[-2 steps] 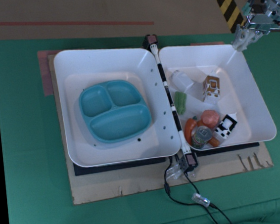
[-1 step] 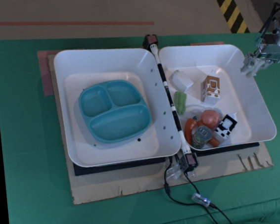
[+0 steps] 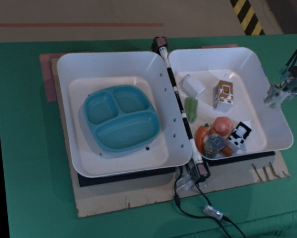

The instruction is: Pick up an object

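the gripper point(image 3: 273, 99) is hanging just off the right bin's point(image 3: 253, 60) outer rim; its state i cannot tell. inside that bin, a small white box point(image 3: 192, 86) is lying near the divider.

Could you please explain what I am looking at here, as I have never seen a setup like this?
This is a single picture from a camera fixed above a bench, looking down at a slant. The bench has a green cover and bears two shallow white bins side by side.

The left bin holds a blue plate with three compartments. The right bin holds small items: a white block, a printed carton, a green piece, and near the front a cluster of an orange toy, a can and a black-and-white box.

The machine is a robot arm reaching in from the right. Its gripper hangs at the right bin's right edge, above the rim. Nothing can be seen between its fingers, so it holds nothing so far. Its job is to pick up one item.
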`<state>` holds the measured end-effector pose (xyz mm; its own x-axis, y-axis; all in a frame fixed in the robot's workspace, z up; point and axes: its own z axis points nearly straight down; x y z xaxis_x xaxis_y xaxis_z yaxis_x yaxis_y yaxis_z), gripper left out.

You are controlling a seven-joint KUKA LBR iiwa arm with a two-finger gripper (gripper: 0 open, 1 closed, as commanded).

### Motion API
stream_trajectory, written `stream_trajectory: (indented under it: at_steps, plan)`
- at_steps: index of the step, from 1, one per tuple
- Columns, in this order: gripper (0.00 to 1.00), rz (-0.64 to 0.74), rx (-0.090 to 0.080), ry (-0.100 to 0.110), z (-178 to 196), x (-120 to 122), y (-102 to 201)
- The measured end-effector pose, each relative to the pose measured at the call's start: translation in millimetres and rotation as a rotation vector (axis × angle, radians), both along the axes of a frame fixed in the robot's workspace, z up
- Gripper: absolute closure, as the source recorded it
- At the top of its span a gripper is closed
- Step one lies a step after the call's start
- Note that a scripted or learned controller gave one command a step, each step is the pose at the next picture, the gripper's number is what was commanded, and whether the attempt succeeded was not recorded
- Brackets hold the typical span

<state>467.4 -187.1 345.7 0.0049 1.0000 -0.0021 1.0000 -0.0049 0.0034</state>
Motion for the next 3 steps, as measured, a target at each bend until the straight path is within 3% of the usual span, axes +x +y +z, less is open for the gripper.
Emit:
stream_trajectory:
  at_steps: [1,2,3]
  plan:
    - [1.00,0.001,-0.004,-0.006,-28.4,84.6,-0.7]
    - [1.00,0.001,-0.003,-0.006,-8.5,94.2,-0.4]
    - [1.00,-0.001,0.000,0.000,-10.5,16.2,-0.2]
